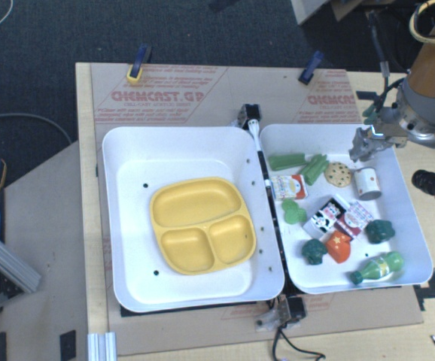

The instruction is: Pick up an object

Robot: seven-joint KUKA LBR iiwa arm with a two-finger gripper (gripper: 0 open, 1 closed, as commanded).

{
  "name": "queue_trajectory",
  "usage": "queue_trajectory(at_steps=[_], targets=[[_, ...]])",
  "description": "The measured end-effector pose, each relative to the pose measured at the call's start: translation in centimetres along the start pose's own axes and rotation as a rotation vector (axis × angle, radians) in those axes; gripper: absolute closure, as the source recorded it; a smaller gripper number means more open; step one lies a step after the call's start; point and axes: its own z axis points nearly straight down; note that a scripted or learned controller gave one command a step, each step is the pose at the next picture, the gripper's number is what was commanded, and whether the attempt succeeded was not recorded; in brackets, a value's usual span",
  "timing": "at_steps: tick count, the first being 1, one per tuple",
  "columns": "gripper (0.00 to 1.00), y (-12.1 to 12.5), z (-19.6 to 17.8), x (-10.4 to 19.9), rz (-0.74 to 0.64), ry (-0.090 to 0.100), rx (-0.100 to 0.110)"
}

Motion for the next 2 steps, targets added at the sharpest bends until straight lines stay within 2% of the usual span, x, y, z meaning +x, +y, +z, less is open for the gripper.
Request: queue_trajectory(at_steps=[1, 2], targets=[[1.00, -1.0, 0.8, 4.6, -0.003, 0.004, 0.009], [1.00, -2.8, -0.2, 10.5, -0.005, 0.006, 0.009]])
